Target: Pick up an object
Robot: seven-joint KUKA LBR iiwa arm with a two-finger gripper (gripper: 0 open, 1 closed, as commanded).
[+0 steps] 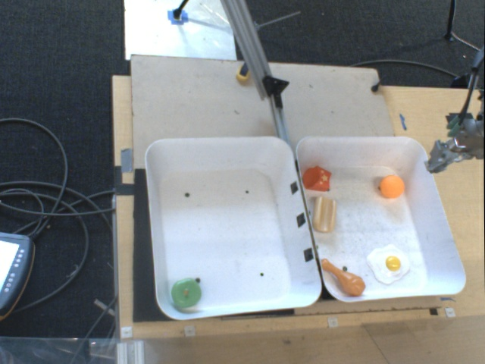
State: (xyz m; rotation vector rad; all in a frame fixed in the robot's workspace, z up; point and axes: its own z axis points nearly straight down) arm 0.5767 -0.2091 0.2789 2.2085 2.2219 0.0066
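Gripper [441, 158], grip state impossible to tell, hangs outside right bin [436, 203] near orange ball [391, 186].

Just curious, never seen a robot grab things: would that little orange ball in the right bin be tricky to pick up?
Probably. The orange ball looks round and smooth, so it may roll if nudged. It sits apart from other items, leaving the gripper room.

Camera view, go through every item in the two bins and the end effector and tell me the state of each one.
Green round piece: lying in left bin's near-left corner.
Red block: tilted, right bin.
Tan cylinder: lying on its side.
Orange ball: resting free.
Toy fried egg: flat, yolk up.
Orange drumstick-shaped toy: lying down.
End effector: outside right bin's edge, holding nothing visible.
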